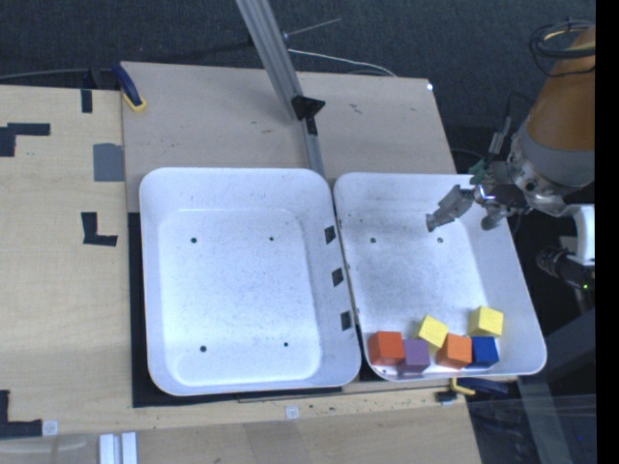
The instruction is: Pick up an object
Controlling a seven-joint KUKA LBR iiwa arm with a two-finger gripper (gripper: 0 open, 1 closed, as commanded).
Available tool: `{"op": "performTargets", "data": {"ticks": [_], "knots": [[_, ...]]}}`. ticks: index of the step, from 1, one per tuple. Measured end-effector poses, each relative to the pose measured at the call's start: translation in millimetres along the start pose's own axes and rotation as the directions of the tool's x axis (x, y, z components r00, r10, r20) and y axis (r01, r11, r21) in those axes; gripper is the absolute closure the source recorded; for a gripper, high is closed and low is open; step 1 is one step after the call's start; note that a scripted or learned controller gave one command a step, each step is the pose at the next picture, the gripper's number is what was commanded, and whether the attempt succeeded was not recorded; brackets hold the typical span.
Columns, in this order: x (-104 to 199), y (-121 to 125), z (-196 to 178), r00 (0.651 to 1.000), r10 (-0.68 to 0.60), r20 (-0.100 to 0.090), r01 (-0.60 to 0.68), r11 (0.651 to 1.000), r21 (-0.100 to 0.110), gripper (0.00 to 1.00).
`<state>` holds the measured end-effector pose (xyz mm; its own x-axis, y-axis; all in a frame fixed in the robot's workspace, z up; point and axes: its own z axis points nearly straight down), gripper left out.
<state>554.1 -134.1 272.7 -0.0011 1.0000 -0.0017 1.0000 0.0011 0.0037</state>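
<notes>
- Pale wooden tabletop (58, 259) carries two shallow white plastic bins side by side, with dark floor beyond its far edge; a slanted grey metal pole (276, 51) crosses that far edge and ends near the gap between the bins.
- Left white bin (160, 259) sits towards the tabletop's near edge; its floor shows a few small dark dots.
- Right white bin (503, 249) lies just beside it, and all the small blocks are gathered along its near edge, probably because the bin floor dips that way.
- Orange cube (388, 345) is at the near left corner of that bin, touching a purple cube (416, 354).
- Yellow cube (432, 331) rests just behind the purple one; a second orange block (455, 350) touches a blue cube (485, 351).
- Another yellow cube (488, 320) stands a little apart, near the bin's right edge, so it looks the easiest to take cleanly.
- Grey two-finger hand (464, 206) hovers over the far right part of the right bin, well apart from the blocks, with nothing between its fingers; whether they are apart or together I cannot tell.
- Picking has not yet begun, by my reading: the hand must travel to the near edge first.
</notes>
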Motion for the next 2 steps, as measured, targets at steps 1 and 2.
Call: {"op": "performTargets", "data": {"ticks": [1, 2], "knots": [[0.6, -0.8, 2.9, 1.0, 0.0, -0.001, 0.0, 1.0, 0.005, 0.0], [0.5, -0.9, 2.9, 1.0, 0.0, -0.001, 0.0, 1.0, 0.005, 0.0]]}}
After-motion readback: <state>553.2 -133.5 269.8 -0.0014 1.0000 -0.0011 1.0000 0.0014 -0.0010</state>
